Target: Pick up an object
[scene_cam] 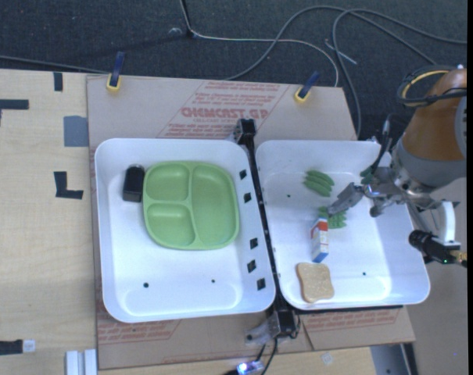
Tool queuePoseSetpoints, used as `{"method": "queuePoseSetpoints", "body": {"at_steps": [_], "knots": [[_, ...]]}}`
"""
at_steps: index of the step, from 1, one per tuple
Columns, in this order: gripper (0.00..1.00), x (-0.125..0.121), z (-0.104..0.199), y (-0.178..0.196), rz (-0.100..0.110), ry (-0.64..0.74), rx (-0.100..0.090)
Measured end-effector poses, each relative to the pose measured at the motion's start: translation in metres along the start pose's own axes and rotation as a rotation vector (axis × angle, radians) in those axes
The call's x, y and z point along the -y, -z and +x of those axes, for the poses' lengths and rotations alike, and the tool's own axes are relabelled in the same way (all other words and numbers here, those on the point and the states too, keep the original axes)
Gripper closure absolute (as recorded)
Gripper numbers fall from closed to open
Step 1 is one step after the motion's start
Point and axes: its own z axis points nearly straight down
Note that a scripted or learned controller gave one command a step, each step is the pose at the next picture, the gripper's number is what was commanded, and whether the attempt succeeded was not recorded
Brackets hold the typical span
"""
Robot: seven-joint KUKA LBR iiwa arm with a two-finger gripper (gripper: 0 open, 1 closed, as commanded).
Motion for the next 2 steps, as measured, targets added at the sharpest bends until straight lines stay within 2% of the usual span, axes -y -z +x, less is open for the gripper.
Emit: {"method": "queuePoseSetpoints", "body": {"at_steps": [1, 2], "knots": [[0.0, -0.003, 0.0, 0.008, -0.014, 0.004, 0.003], [0.0, -0.01, -0.006, -0.043, -0.009, 0.003, 0.004]]}}
